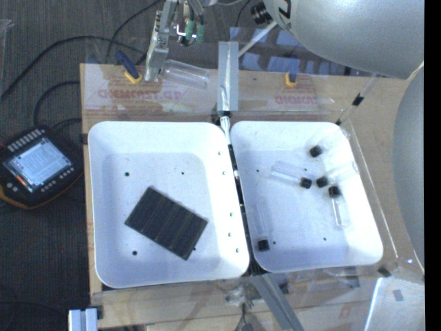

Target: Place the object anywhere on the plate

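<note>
Clear plastic is the difficulty here: a transparent vial [187, 75] shows just beside the tip of the tool [155, 71], over the back strip of the surface [310, 96] beyond the left bin [96, 185]. Its near end seems to meet the tool. Whether the tool is clamped on it, or merely next to it, I cannot tell from this slanted view. The plate [166, 223], a dark ribbed rectangle, lies turned at an angle on the floor of the left bin, well apart from the tool and the vial. Several more vials with black caps [305, 182] lie scattered in the right bin [365, 247]. If the vial is the task's object and is truly gripped, most of the carry to the plate remains, and the risks follow from its shape. A smooth round tube held near one end could swing or slip out on the way. Let go too high, it would probably bounce off the ribs, or roll off the plate's edge onto the white floor. If it is not gripped at all, the arm would travel to the plate with nothing to set down. The plate's skewed position also leaves little room for error near its corners.
</note>
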You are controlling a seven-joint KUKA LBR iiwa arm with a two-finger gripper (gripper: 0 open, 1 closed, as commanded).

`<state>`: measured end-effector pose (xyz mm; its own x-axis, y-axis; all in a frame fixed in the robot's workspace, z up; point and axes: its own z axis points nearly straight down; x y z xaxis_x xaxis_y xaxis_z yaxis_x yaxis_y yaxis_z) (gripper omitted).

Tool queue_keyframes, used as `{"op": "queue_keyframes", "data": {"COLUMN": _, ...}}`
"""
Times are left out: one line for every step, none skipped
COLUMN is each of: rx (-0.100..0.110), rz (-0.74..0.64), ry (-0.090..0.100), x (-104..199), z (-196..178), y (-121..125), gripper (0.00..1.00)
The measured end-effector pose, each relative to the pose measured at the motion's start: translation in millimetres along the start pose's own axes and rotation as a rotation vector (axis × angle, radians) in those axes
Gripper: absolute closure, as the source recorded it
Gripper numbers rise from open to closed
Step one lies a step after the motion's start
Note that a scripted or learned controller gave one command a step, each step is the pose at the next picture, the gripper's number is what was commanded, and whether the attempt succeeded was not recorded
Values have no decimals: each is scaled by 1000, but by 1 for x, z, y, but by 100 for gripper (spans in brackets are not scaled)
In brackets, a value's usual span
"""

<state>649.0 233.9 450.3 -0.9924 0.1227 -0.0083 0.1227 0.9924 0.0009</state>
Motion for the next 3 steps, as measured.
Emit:
{"op": "queue_keyframes", "data": {"rx": -1, "rz": 1, "ry": -2, "x": -1, "z": -8, "y": 1, "gripper": 100}}
{"op": "queue_keyframes", "data": {"rx": -2, "rz": 2, "ry": -4, "x": -3, "z": -17, "y": 1, "gripper": 100}}
{"op": "queue_keyframes", "data": {"rx": -3, "rz": 3, "ry": -6, "x": -4, "z": -25, "y": 2, "gripper": 100}}
